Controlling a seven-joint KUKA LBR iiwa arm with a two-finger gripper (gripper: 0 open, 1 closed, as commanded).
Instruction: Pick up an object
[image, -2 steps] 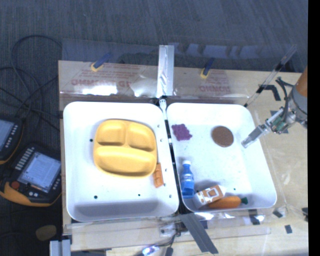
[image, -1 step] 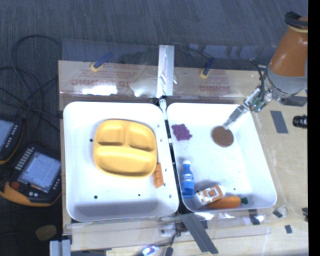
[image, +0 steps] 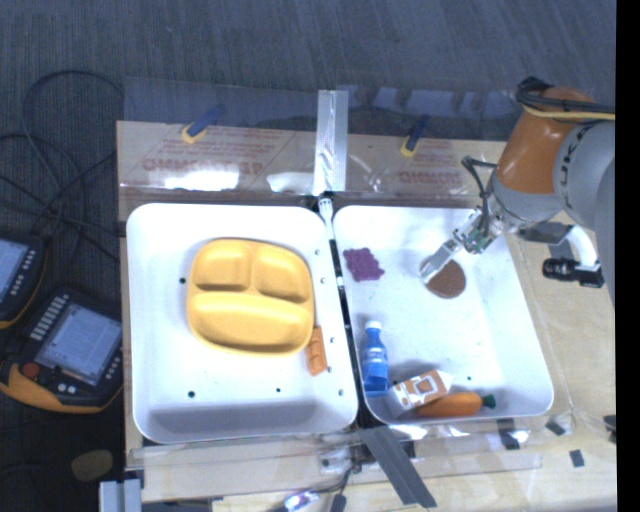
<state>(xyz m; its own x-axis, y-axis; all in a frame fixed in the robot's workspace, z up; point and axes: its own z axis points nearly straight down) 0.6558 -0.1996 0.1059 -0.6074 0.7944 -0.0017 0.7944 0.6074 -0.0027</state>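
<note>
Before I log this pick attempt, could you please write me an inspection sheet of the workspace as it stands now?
Surface: two shallow white bins side by side, left bin and right bin, on a bench.
Job's things: right bin holds a purple lump, brown disc, blue bottle lying down, small carton and carrot; left bin holds a yellow divided tray with a small orange piece at its right edge.
Clutter: nothing seen beyond these.
Grippers: the hand sits low over the right bin, at the brown disc; nothing seen held.
Cables: black cables on the floor, left.
Surroundings: two handheld pendants on dark carpet, left.
</note>
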